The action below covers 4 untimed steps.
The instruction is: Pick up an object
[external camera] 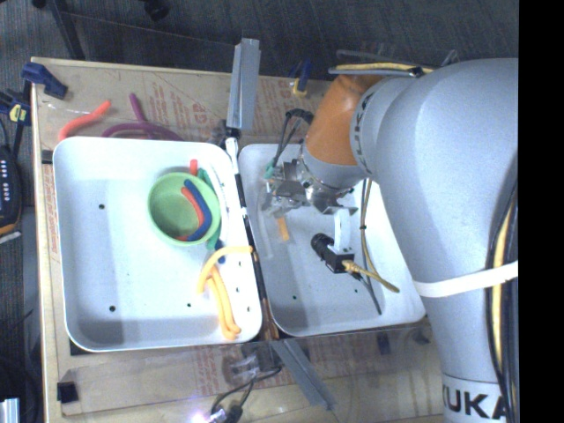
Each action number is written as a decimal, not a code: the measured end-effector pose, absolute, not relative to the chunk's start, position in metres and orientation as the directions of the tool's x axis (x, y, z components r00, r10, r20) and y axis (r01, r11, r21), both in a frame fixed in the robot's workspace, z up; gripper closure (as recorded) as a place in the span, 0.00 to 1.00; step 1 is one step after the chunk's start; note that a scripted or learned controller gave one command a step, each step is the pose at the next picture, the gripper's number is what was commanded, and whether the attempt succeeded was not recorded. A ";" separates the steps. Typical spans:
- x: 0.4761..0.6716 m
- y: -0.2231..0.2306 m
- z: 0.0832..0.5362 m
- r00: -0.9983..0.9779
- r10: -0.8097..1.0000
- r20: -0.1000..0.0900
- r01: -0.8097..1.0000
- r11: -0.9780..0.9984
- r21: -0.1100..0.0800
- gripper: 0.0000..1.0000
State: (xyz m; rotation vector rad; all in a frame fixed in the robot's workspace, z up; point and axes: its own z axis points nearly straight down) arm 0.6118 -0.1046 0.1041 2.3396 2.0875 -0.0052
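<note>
My gripper (280, 197) hangs low over the far left part of the right bin (304, 311), under the orange wrist band. A small orange stick (283, 228) lies on the bin floor just in front of the gripper, and I cannot tell if the two touch. In the left bin (106, 289) stands a green bowl (167, 217) holding a red curved piece (193, 203) and a blue curved piece (210, 210). A yellow and orange bendy piece (224, 298) lies against that bin's right wall.
The grey arm covers the right side of the right bin. A metal divider bar (242, 82) runs between the bins at the back. Orange and purple cords (132, 126) lie on the bench behind the left bin.
</note>
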 end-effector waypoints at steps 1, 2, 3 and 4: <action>0.611 -0.107 0.104 0.115 0.993 -0.010 0.993 -0.115 0.002 0.00; 0.611 -0.106 0.114 0.115 0.993 -0.008 0.993 -0.115 0.000 1.00; 0.611 -0.106 0.114 0.114 0.993 -0.008 0.993 -0.114 0.000 0.00; 0.609 -0.115 0.092 0.130 0.992 -0.002 0.992 -0.130 -0.005 0.00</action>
